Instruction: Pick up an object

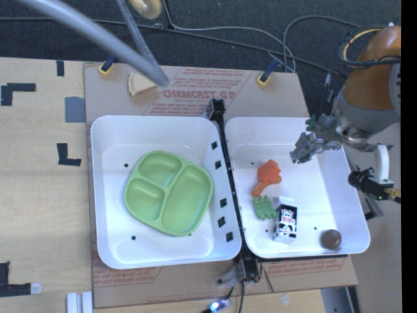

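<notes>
Camera view, gripper (pixel 303 151) above right bin (pixel 339 175), grasp state unclear, nothing visibly held, apart from orange toy (pixel 267 177)

A tan wooden bench (pixel 39 175) carries a brown cardboard sheet (pixel 195 90) with red print, held at its far edge by two yellow clamps (pixel 107 65). Black tape marks (pixel 65 154) dot the wood at left. Beyond the bench lies dark carpet (pixel 260 5), crossed by thin black cables (pixel 287 41). A grey pole (pixel 78 25), perhaps a stand, slants across the top left.
</notes>
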Motion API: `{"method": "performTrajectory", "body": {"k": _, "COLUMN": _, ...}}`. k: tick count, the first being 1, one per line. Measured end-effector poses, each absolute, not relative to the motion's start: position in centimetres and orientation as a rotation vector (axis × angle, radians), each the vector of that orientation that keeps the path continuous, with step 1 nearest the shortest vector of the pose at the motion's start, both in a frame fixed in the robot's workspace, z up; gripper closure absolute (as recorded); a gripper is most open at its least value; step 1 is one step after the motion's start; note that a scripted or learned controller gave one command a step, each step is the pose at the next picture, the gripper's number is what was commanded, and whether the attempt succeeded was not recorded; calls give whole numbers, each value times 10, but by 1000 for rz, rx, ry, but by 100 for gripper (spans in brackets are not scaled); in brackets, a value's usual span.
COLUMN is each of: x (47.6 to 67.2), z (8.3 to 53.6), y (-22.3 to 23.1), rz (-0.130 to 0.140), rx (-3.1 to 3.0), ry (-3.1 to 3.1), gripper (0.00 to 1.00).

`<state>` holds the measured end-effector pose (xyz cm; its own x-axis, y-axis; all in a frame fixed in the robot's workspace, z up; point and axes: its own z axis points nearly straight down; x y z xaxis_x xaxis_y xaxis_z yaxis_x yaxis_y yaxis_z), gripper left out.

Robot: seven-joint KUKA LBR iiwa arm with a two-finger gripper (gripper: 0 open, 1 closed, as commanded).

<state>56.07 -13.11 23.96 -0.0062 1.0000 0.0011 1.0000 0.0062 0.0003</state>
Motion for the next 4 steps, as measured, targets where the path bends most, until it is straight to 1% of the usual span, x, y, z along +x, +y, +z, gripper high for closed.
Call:
{"method": "performTrajectory", "body": {"k": 1, "x": 557, "z": 245, "y": -72, "rz": -1, "rx": -2212, "ry": -2228, "gripper": 100}}
{"method": "performTrajectory", "body": {"k": 2, "x": 548, "z": 250, "y": -22, "rz": 0, "rx": -2213, "ry": -2227, "gripper": 100}}
{"method": "performTrajectory", "body": {"k": 3, "x": 537, "z": 250, "y": 37, "rz": 2, "rx": -2212, "ry": -2228, "gripper": 100}}
{"method": "performTrajectory", "body": {"k": 4, "x": 532, "z": 230, "y": 91, "rz": 5, "rx": -2212, "ry": -2226, "gripper": 100}}
